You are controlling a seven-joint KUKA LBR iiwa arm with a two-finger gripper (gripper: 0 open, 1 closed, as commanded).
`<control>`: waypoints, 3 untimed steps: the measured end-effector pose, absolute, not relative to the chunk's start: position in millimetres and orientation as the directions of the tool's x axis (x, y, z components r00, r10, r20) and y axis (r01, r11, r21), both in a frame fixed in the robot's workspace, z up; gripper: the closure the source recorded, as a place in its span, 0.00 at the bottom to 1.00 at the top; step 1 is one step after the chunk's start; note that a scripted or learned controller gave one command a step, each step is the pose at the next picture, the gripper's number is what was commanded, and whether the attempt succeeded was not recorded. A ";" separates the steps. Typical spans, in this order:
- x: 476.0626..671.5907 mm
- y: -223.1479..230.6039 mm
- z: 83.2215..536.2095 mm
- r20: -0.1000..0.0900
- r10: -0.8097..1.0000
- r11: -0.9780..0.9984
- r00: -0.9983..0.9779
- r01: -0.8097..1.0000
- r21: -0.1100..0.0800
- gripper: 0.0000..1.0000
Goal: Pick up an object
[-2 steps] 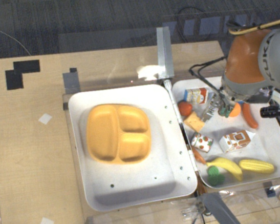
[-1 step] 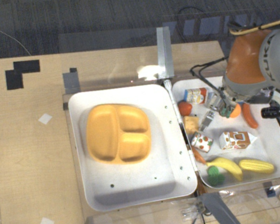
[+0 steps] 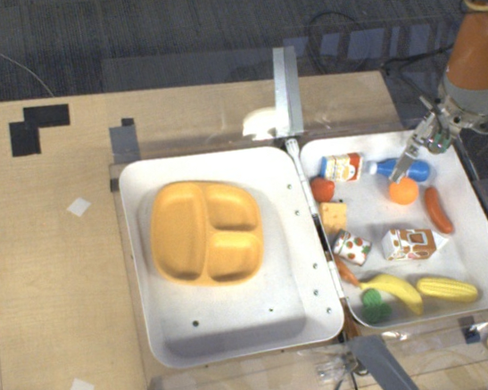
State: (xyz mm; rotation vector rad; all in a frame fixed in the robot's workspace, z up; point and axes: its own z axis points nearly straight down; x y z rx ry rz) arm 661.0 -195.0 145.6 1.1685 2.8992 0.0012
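I see the gripper (image 3: pixel 411 155) over the far right part of the right bin (image 3: pixel 487 227), reaching in from the right. Its fingers are too small and too blurred for me to tell whether they are spread or pressed together, and I see nothing between them.

Just beneath the fingertips lies a blue bottle (image 3: pixel 405 169), with an orange ball (image 3: pixel 403 191) touching or just beside it on the near side. I take these as the likely targets. I cannot tell which one the tips are aimed at.

Handling, by my judgement:
- Orange ball: appears a light, stiff plastic toy. Round and smooth, so it may roll or squirt out. Close across its widest part, centred.
- Blue bottle: light and rigid. It lies on its side. Close across the short width of the body, not along its length.

Other items in the right bin: a small red and white bottle (image 3: pixel 340 167) and a tomato (image 3: pixel 322 189) to the left, a cheese wedge (image 3: pixel 334 216), a sausage (image 3: pixel 438 209) to the right, two small cartons (image 3: pixel 410 244), a banana (image 3: pixel 397 291), a corn cob (image 3: pixel 446 289) and a green vegetable (image 3: pixel 375 306) at the near end.

The left bin (image 3: pixel 199 322) holds a yellow divided tray (image 3: pixel 204 231), well apart from the gripper.

Risk: the ball and bottle lie so close that a finger may land on one and push the other.
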 end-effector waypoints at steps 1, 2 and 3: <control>605.3 -206.7 143.7 -0.008 0.733 0.680 -0.680 0.733 0.004 0.00; 630.0 -170.8 87.2 -0.002 0.996 0.092 -0.092 0.996 0.007 0.00; 633.4 -170.4 101.9 -0.007 0.995 0.101 -0.101 0.995 0.016 1.00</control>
